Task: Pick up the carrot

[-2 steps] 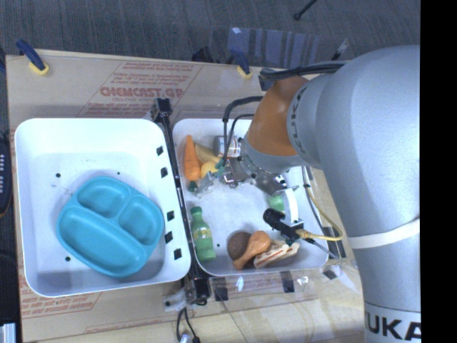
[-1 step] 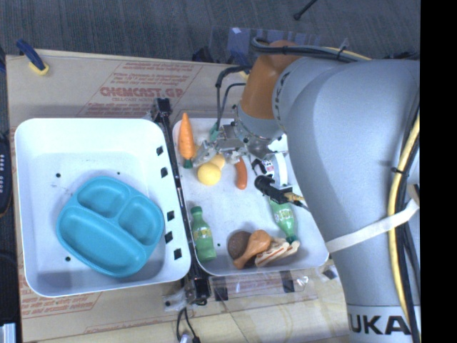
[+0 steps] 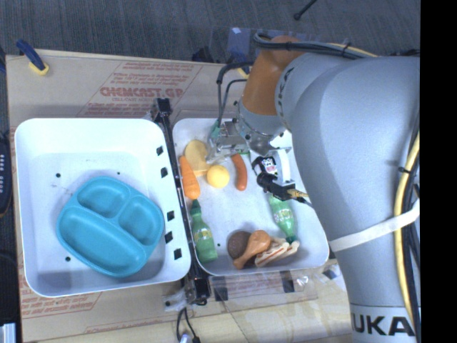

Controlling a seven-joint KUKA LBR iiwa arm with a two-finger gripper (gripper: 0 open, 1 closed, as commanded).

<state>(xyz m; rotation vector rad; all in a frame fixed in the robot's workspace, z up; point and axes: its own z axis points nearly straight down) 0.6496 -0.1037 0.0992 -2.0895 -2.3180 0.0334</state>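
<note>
The carrot [image 3: 189,179] lies in the right bin [image 3: 303,259], close along its left wall, with its length going from upper left to lower right of the frame. Just to the right of it there is a yellow ball-shaped fruit [image 3: 218,176], and above that a pale yellow piece [image 3: 196,151]. The gripper [image 3: 230,138] hangs over the upper part of the same bin, near the pale yellow piece and above a small orange sausage [image 3: 239,171]; if the claw is released or clenched, one cannot tell from this view. The carrot is apart from the gripper and rests on the bin floor.

Lower in the right bin stand two green bottles [image 3: 203,233], one at the left wall and one at the right, and between them a brown chicken leg [image 3: 250,245]. The left bin [image 3: 28,191] holds a blue divided plate [image 3: 111,224]. The grey arm [image 3: 343,141] covers the right side of the frame.
</note>
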